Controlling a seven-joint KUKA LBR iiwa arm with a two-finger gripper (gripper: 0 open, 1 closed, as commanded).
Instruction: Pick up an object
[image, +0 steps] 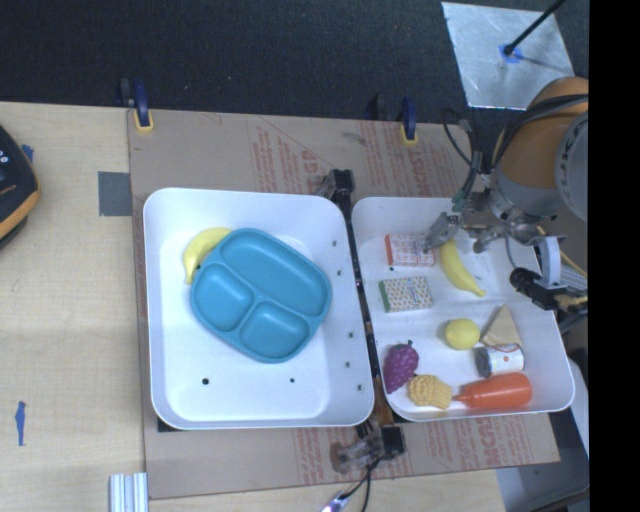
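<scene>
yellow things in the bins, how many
4: a banana and lemon in the right bin, corn at its front, one part-hidden under the blue tray left.

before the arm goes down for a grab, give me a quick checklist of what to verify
1. Gripper over the right bin: ok, near its top edge.
2. A thing close under it: ok, the banana lies just below, the red-and-white card to its left.
3. Room around the banana: ok, apart from the card and the lemon.
4. Nothing held yet: cannot tell, the fingertips are too small to read.
5. Cables clear of the bin: not ok, a black one hangs over the right rim.
</scene>
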